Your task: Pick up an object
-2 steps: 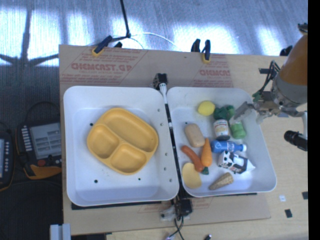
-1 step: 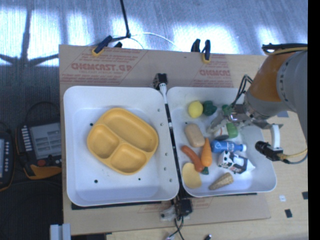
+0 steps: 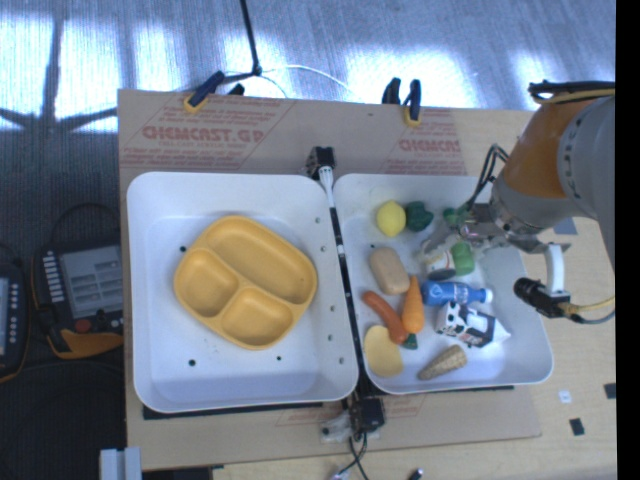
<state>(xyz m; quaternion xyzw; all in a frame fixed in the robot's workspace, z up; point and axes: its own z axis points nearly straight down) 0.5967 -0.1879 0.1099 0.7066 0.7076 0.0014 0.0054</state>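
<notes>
In the left white shallow bin [image 3: 150,268] lies a yellow plastic plate with three compartments [image 3: 246,281], alone. In the right white shallow bin [image 3: 530,358] is a heap of toy food. From its left side: a beige oval bread-like piece [image 3: 388,268], an orange carrot [image 3: 414,306] leaning on a thinner red-orange piece [image 3: 383,315], a pale yellow rounded piece [image 3: 381,351] and a tan cone [image 3: 443,362] at the front wall. A yellow lemon [image 3: 391,218] and a dark green leafy piece [image 3: 419,215] lie near the back wall. More to the right are a blue small bottle lying on its side [image 3: 454,293], a black-and-white cow-patterned item [image 3: 464,323] and a bright green small piece [image 3: 463,258].

The gripper [image 3: 458,236] is low over the back middle of this bin, just beside the green piece and above the blue bottle. I cannot tell its state, because the metal parts blur together.

I judge the step as the descent toward a grasp, with nothing lifted yet. The next move calls for closing on one item only, probably the green piece, then lifting straight up; the crowded neighbours could disturb the grip.
</notes>
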